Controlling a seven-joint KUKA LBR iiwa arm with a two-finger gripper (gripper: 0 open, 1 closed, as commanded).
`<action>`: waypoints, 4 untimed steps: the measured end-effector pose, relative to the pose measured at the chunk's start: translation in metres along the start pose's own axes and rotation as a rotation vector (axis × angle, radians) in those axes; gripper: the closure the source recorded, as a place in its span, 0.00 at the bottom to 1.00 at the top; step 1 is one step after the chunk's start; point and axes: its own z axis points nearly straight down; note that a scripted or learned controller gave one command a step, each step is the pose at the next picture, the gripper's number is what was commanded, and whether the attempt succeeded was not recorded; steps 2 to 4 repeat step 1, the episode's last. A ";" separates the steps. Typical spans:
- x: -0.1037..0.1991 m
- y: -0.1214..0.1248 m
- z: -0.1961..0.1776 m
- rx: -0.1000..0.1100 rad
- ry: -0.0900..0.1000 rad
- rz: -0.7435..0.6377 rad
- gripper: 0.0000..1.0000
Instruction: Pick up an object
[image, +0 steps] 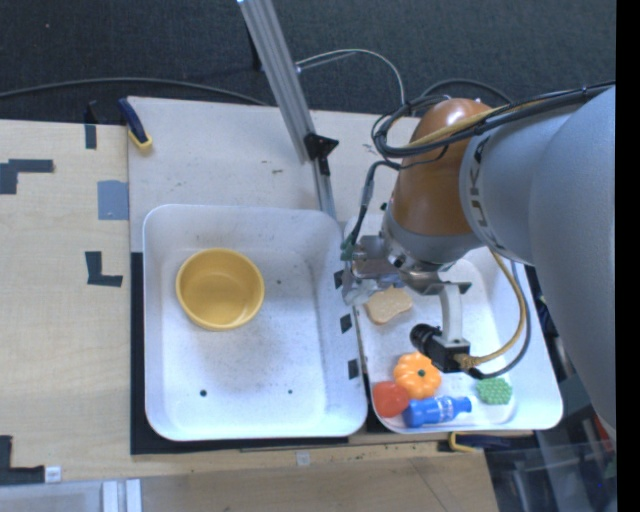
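While the arm reaches into the right bin (540, 400), its tool (385, 280) sits at centre frame just above a tan bread slice (388, 306); whether it is open or closed cannot be told. Below lie a small orange pumpkin (417, 373), a red piece (390, 400), a blue bottle (437, 410) and a green piece (494, 390). The slice looks light, flat and fairly stiff, best pinched across its narrow edges. A yellow bowl (220, 288) occupies the left bin (160, 400).
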 end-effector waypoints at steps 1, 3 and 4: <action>0.053 0.011 0.000 0.000 0.000 0.000 1.00; 0.053 0.011 0.000 0.000 0.000 0.000 1.00; 0.053 0.011 0.000 0.000 0.000 0.000 1.00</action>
